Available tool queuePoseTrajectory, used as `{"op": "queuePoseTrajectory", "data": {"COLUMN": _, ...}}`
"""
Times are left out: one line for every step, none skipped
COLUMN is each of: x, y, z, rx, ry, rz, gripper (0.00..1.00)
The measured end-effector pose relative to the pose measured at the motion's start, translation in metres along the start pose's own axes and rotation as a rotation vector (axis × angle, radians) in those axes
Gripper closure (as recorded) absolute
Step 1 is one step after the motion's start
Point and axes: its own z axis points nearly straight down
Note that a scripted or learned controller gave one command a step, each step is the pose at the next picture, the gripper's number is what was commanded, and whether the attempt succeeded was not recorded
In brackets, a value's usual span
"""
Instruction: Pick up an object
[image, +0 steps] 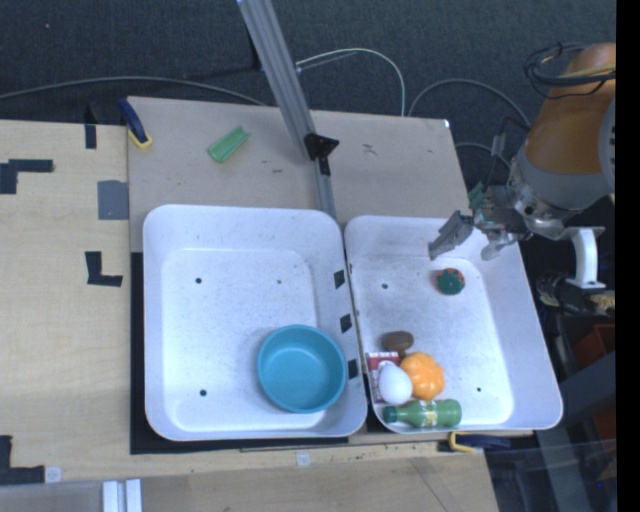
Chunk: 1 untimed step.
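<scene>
Sitting loose in the right bin (520, 330), a small green-and-red ball (450, 282) lies just below the gripper (468, 238), whose two fingers are spread wide with nothing between them. Arm (565, 130) reaches in from the right, wrist over the bin's upper right edge; same bin also holds one brown piece (397, 341), one orange fruit (424, 374), one white egg (394, 384), one red-white box (379, 359) and one green bottle (424, 413) clustered at its lower left. Left bin (200, 260) holds one blue bowl (301, 368); one green block (228, 144) lies on the bench behind.
</scene>
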Motion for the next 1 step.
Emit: {"op": "queuePoseTrajectory", "data": {"x": 0.0, "y": 0.0, "z": 0.0, "rx": 0.0, "ry": 0.0, "rz": 0.001, "gripper": 0.0}}
